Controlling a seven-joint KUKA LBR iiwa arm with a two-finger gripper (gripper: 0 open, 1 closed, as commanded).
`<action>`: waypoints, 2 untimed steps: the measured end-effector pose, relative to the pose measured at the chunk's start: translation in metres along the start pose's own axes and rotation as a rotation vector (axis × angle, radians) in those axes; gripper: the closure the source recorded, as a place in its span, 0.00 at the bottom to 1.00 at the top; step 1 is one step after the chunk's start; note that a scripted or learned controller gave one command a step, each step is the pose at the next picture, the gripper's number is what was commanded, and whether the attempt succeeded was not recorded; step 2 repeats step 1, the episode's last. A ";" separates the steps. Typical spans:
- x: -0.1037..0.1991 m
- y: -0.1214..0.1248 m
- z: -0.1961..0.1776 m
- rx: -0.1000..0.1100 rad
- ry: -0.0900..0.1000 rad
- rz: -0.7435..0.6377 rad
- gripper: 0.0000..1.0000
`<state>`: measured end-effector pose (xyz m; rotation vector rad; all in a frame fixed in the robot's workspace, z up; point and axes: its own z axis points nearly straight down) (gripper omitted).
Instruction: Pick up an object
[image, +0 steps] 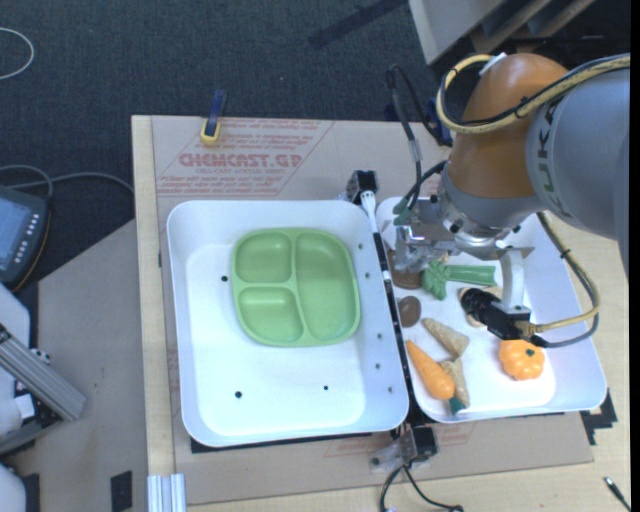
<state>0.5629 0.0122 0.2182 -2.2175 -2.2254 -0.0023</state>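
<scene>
Gripper (407, 262) hangs low over the right bin (560, 385), close to that bin's left edge and toward its far end. The grey arm with its orange band covers it from above, so I cannot tell whether it is open or closed, or whether it holds anything.

Just beside it, toward the middle of the bin, lies a green toy vegetable (457, 275). A small brown round piece (410, 310) sits right below the gripper along the left edge. Nearer the front edge lie a beige wedge (446, 338) and a carrot (430, 370), the carrot slanting toward the front left corner. An orange pepper (522, 360) rests apart from them, toward the front right corner.

Left bin (200, 330) holds a green divided plate (297, 285), lying flat in its far half. Both bins rest on a cardboard sheet (250, 160) with red print, and a yellow clamp (211, 127) grips that sheet's far edge.
</scene>
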 end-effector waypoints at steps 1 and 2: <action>-0.013 0.005 -0.014 -0.002 -0.001 0.004 1.00; -0.013 0.005 -0.014 -0.002 -0.001 0.004 1.00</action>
